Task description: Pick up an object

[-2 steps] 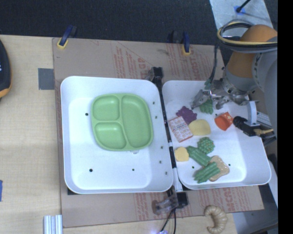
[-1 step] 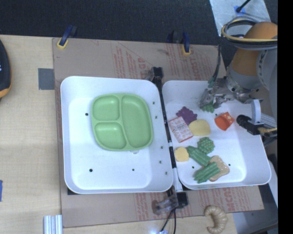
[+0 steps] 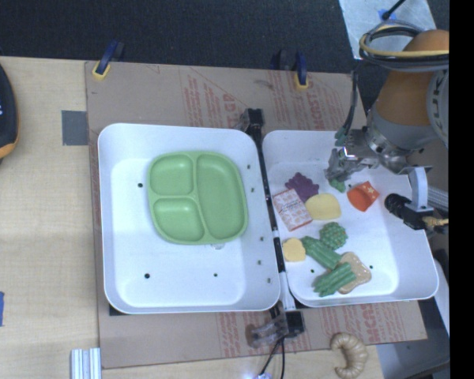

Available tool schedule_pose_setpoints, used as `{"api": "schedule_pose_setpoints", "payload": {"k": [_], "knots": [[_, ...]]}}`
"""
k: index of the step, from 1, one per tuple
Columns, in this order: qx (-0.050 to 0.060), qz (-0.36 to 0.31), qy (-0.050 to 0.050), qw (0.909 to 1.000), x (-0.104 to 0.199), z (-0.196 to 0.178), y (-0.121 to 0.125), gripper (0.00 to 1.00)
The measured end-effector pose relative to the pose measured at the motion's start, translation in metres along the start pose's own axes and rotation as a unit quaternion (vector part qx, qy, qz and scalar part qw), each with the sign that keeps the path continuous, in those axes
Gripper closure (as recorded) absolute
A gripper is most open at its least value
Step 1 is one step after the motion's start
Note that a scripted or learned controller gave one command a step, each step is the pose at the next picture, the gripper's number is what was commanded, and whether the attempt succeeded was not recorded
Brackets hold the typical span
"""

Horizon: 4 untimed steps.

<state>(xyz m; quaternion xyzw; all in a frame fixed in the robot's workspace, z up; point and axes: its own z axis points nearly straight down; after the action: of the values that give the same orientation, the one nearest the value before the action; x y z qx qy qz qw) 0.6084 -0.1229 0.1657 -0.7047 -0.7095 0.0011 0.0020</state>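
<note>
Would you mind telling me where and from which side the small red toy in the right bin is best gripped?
Probably from straight above, jaws across the red toy's narrower middle. It lies flat on the right bin's floor with bare floor all round; the yellow piece to its left sits apart, so both flanks seem free.

Even overhead light, faint shadows, perhaps slightly soft focus throughout

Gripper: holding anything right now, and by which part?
Cannot be told. The two-finger gripper sits low in the right white bin, over a small green toy piece; a hold isn't visible.
</note>
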Motion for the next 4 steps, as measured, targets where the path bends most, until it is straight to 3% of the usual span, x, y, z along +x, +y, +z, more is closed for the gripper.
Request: {"api": "schedule_pose_setpoints", "payload": {"k": [1, 2, 3, 4], "knots": [[0.000, 0.001, -0.001, 1.0000, -0.002, 0.003, 0.001, 0.00], [0.000, 0.002, -0.002, 1.0000, -0.001, 0.076, -0.009, 0.00], [-0.002, 0.001, -0.001, 1.0000, 0.010, 0.073, 0.028, 0.00], [-0.002, 0.001, -0.001, 1.0000, 0.027, 0.073, 0.049, 0.00]]}}
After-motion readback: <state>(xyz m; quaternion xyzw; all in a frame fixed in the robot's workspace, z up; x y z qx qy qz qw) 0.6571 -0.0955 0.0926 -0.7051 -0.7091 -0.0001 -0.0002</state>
